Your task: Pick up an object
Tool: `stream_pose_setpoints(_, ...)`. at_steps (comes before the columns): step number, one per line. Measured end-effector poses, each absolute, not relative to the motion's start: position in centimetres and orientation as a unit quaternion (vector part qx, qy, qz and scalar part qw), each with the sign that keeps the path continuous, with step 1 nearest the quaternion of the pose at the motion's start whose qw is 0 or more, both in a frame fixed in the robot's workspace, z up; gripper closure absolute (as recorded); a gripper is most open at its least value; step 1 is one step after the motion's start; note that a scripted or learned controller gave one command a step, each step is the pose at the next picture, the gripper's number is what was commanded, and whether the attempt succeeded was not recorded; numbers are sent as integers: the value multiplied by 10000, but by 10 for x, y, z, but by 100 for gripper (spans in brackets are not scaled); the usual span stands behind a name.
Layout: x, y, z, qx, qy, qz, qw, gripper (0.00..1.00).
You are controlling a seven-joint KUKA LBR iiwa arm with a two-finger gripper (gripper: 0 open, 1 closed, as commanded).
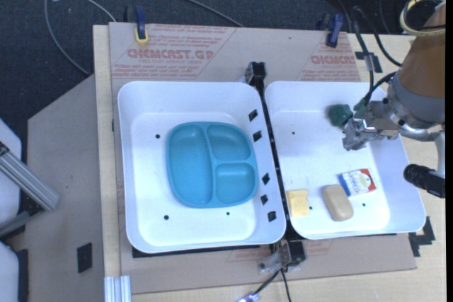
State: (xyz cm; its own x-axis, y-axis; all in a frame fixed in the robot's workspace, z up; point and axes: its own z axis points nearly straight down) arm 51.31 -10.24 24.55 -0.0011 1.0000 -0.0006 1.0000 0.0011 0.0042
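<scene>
Gripper (354,138) hangs over the right bin's (311,99) smooth floor beside a green lump (339,113); finger state unclear. Rounded tan bar (338,202), yellow block (298,202), glossy carton (357,182) crowd the front rim; 3-part blue tray (212,163) left

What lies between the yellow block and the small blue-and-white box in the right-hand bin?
In the camera view, a tan oval piece lies between the yellow block and the blue-and-white box, on the right bin's white floor.
</scene>
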Motion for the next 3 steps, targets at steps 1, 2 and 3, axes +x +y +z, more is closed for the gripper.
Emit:
stream_pose_setpoints(1,537,-47,251,7046,7096,18,4,100)
stream_pose_setpoints(2,555,7,237,7052,7090,8,-1,100)
stream_pose_setpoints(3,580,65,239,7048,7094,18,3,100)
